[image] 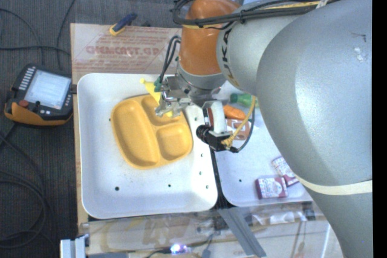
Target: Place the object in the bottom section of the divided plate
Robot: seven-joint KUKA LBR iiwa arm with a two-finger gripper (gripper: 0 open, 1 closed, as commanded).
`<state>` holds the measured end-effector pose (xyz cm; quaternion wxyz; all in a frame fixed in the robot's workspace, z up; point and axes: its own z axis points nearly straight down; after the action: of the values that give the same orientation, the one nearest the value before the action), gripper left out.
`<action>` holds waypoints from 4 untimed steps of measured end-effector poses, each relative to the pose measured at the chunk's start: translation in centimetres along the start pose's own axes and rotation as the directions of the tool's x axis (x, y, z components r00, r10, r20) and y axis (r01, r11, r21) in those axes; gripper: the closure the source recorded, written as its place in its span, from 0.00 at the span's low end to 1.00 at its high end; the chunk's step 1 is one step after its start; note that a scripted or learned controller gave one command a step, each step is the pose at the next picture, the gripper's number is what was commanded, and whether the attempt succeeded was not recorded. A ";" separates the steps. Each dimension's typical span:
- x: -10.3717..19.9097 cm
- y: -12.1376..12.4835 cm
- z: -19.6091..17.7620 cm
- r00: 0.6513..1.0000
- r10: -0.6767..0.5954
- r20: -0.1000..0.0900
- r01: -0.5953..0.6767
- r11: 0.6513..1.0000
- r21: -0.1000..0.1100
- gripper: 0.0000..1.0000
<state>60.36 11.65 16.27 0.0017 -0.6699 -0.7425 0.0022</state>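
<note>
Yellow plastic divided plate (pixel 148 133) lies in left shallow white bin (pixel 103 190), tilted so one long section sits toward the left and two smaller ones toward the right. Grey KUKA arm w/ orange band (pixel 202 39) comes in from the right & covers much of right white bin (pixel 248 187). Its two-finger gripper (pixel 164 103) hangs over plate's upper right edge, about where the sections meet; can't tell if it's open or closed, or if anything is in it. A small yellow-green bit (pixel 151 86) pokes out just beside the gripper at plate's top rim, too hidden to identify. In right bin: orange carrot-shaped toy w/ green top (pixel 237 107) near the wrist, and a small maroon packet (pixel 271 187) + another pale packet (pixel 283 168) near the front. Teach pendant w/ orange trim (pixel 39 95) lies on the floor left of the bench.
</note>
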 end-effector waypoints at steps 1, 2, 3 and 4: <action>5.9 -2.0 -7.2 0.990 -0.138 0.000 0.138 0.990 -0.002 1.00; 4.4 -6.6 -2.5 0.969 -0.248 0.001 0.248 0.969 -0.001 1.00; 1.6 -10.0 1.1 0.942 -0.336 0.000 0.336 0.942 0.000 1.00; 1.6 -9.9 1.1 0.942 -0.336 0.000 0.336 0.942 -0.001 0.00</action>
<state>50.30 12.24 15.23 0.0020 -0.5335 -0.8458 0.0016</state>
